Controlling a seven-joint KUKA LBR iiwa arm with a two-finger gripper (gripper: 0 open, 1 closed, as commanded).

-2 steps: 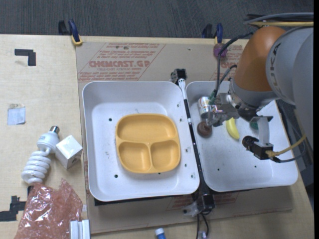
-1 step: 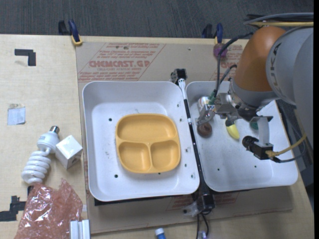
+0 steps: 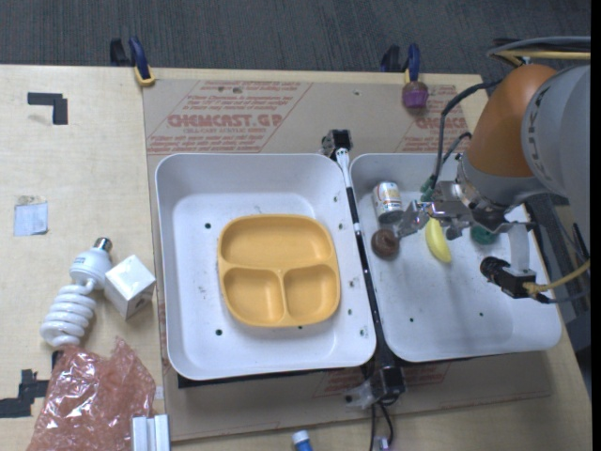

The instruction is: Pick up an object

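Banana (image 3: 438, 241) lies just beside the gripper (image 3: 414, 218); its grip state can't be told.

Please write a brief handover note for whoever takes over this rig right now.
Gripper: low in the right bin, by the small can and brown ball; finger state unclear, nothing visibly held.
Banana lies just right of it, a green object beyond.
Left bin holds the yellow divided tray.
Done: approach only.
Left: grasp and lift one object.
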